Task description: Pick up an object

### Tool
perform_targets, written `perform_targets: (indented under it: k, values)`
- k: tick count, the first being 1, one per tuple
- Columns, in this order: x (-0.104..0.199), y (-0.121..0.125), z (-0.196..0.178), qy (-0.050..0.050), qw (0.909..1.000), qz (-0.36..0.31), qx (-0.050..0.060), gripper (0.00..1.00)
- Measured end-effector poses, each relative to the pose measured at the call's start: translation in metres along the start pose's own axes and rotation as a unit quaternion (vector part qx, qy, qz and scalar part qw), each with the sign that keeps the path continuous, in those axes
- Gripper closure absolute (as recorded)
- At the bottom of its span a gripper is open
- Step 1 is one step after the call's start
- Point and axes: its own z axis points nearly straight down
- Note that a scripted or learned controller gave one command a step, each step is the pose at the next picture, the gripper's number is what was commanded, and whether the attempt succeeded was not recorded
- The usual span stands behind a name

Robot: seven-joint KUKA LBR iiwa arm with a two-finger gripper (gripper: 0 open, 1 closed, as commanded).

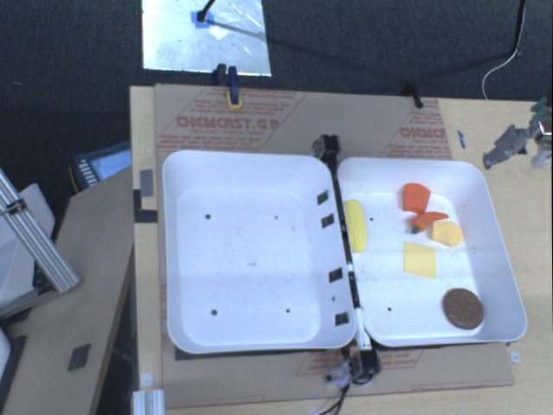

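I'm looking down on both bins now. Everything worth grabbing is lying in the right bin (497,232): a yellow corn cob (355,225) hugging the wall by the divider, an orange chunk (416,197) near the far side, a small carrot (427,221) just below it and touching a yellow wedge (448,233), a flat yellow slice (421,260) in the middle, and a brown cookie (463,308) alone near the front corner.

The gripper (517,143) is sitting out over the desk (259,115) at the right edge, well apart from all of it, and it's too small and blurred here, so I cannot tell whether it's open or closed.

Here's what I'm worrying about. The slice and the cookie are lying flat, so a pinch is likely sliding off and scraping the bin floor. The corn cob is crowding the wall, and I'm expecting one side of the gripper to be hitting the wall there. In that orange and yellow cluster, a descent is risking two pieces at once or nudging them apart. The left bin (173,232) is offering nothing to aim at.
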Motion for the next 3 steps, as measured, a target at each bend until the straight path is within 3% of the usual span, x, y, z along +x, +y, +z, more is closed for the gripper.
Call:
perform_targets:
  k: [1,2,3]
  values:
    - [0.034,0.039,-0.045,0.002,1.0,-0.001,0.005,0.0]
    - [0.047,0.065,-0.127,0.002,1.0,0.0,0.004,0.0]
    - [0.038,0.047,-0.196,0.002,1.0,0.003,0.005,0.0]
